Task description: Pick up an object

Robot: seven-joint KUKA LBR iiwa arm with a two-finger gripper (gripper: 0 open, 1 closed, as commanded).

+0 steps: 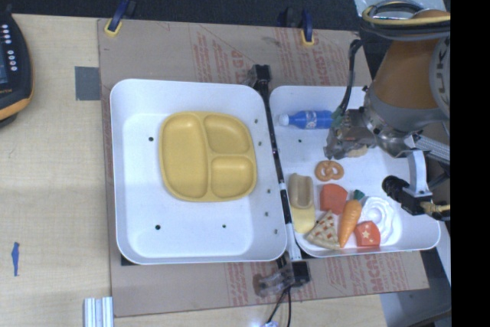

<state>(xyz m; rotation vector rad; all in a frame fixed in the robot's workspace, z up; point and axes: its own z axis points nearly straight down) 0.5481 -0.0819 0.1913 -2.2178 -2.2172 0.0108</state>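
The right bin [429, 241] holds several toy foods. A blue bottle [306, 119] lies at its far left. A brown pretzel [331, 171] sits mid-bin, and nearer the front lie a red piece [333, 197], an orange carrot [349, 218], a pizza slice [325, 230], a pale yellow bun-shaped piece [301, 199], a small red item [367, 234] and a white object [383, 212]. My gripper [342, 142] hangs low over the bin's far half, just above the pretzel and right of the bottle. A tan item [357, 150] lies partly hidden under it.
The left bin [130, 165] holds a yellow divided plate [207, 155]. The bins' shared wall [274, 165] runs between them. The grey arm with its orange band [406, 73] covers the right bin's far right corner. A black pendant [9, 65] lies at the bench's left edge.
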